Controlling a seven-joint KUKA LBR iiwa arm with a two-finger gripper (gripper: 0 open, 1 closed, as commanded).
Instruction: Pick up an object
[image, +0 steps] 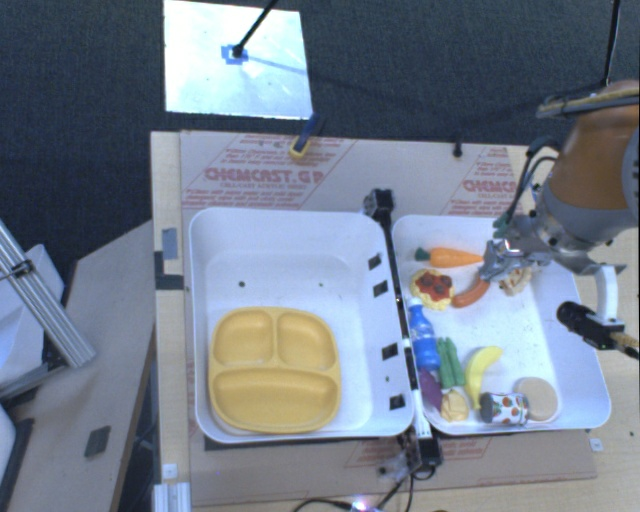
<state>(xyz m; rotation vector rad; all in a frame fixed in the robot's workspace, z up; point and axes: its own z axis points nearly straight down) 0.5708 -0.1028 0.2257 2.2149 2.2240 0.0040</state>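
My gripper (499, 264) hangs low over the back of the right bin (580, 375). It is just above the right end of a reddish sausage (471, 292), with a beige piece (516, 281) directly to its right. An orange carrot (452, 257) lies just left of the gripper. A pizza slice (435, 288) sits left of the sausage. Nothing shows held in the gripper.
Along the right bin's left wall lie a blue bottle (421, 335), green beans (450, 362) and a purple piece (430, 384). A banana (482, 366), a small can (502, 408) and a round cookie (539, 399) sit near the front. The left bin (290, 250) holds a yellow compartment plate (275, 369).
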